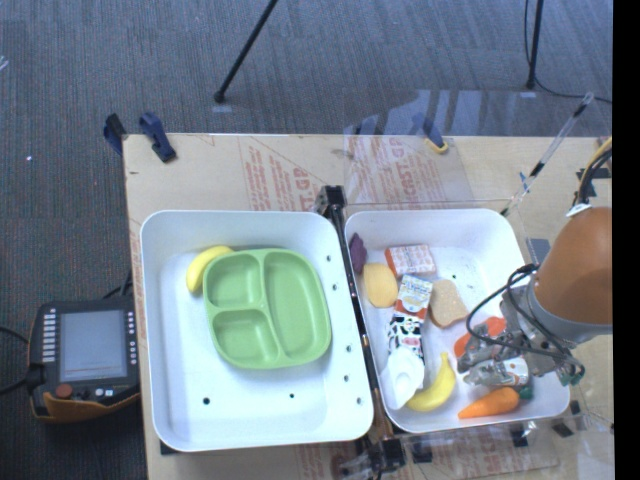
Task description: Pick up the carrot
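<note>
Two white bins sit on your desk (250,168). In the right bin (470,223), your carrot (490,404) lies near the front right corner, just below the gripper (497,366). You cannot tell how its fingers stand. A banana (436,386) lies left of the carrot.

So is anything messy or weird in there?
A bit. The toy food is heaped in the right bin, the milk carton lying flat among it. One banana sits beside the green tray in the left bin, half tucked under its edge. Nothing looks spilled or broken.
</note>
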Robot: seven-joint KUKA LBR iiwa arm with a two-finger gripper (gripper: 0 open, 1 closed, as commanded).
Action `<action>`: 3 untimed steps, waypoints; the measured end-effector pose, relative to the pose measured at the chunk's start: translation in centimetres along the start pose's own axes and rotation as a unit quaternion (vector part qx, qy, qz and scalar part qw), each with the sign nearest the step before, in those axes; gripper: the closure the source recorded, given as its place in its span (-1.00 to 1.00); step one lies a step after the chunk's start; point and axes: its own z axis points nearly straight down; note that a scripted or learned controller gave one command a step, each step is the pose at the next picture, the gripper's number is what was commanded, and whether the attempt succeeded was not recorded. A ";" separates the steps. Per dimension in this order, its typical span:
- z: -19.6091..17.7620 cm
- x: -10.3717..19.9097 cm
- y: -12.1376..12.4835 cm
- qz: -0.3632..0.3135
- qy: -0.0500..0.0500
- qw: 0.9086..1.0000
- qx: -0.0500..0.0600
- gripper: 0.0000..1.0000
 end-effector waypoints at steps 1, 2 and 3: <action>0.0 0.0 0.1 -0.001 0.000 1.000 0.000 -1.00; 2.0 -0.8 -3.2 -0.092 -0.011 0.996 0.001 -1.00; 1.1 -0.8 -3.0 -0.096 -0.008 0.995 0.001 1.00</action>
